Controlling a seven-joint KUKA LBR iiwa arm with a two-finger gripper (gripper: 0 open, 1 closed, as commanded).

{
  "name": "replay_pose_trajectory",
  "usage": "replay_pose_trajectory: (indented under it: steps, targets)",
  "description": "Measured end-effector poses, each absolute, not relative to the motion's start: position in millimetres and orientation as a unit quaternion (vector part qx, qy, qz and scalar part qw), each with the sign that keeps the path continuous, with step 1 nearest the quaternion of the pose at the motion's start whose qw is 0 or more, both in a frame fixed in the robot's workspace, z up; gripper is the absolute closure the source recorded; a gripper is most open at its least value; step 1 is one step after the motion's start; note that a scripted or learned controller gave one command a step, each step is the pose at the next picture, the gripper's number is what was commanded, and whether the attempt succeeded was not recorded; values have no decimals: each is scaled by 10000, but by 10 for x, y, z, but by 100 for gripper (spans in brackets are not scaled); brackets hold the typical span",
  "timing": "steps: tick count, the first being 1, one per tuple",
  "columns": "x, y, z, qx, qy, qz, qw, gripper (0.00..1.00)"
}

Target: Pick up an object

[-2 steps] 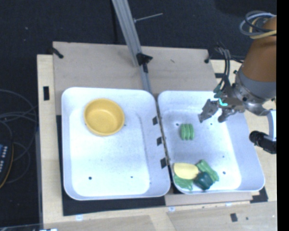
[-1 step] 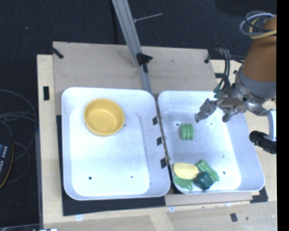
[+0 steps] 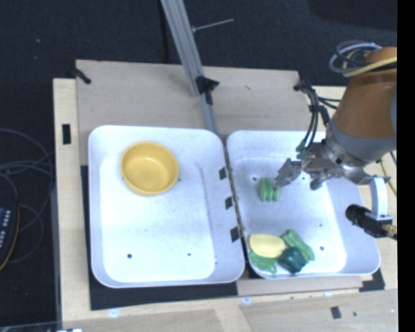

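The right bin (image 3: 332,151) holds a small green ridged object (image 3: 267,189) near its left-middle. At the bin's front edge lie a yellow piece (image 3: 265,244), a light green piece (image 3: 297,241) and a dark teal piece (image 3: 291,259), bunched together. My gripper (image 3: 299,178) hangs over the middle of the right bin, just right of the green ridged object. Its fingers are spread open and nothing is between them. The left fingertip (image 3: 283,176) is close to that object's upper right side.
A yellow bowl (image 3: 150,168) sits in the back left of the left bin (image 3: 159,254). A grey metal bar (image 3: 187,47) slants in from the back toward the divide between the bins. Cables hang at the arm's wrist (image 3: 315,116).
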State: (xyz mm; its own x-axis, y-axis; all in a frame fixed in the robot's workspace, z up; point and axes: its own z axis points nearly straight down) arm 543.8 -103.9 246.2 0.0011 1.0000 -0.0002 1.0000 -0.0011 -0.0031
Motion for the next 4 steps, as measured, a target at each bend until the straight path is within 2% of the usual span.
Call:
replay_pose_trajectory:
  steps: [1,2,3,4]
  targets:
    - [5458,-1052,2040,-7075,-7068,13,10,0]
    - [5417,-1098,1427,-7076,-7066,17,17,0]
    - [5436,-1097,1557,-7077,-7065,-10,-4,100]
    - [5469,-1023,2147,-7069,-7073,-19,-22,100]
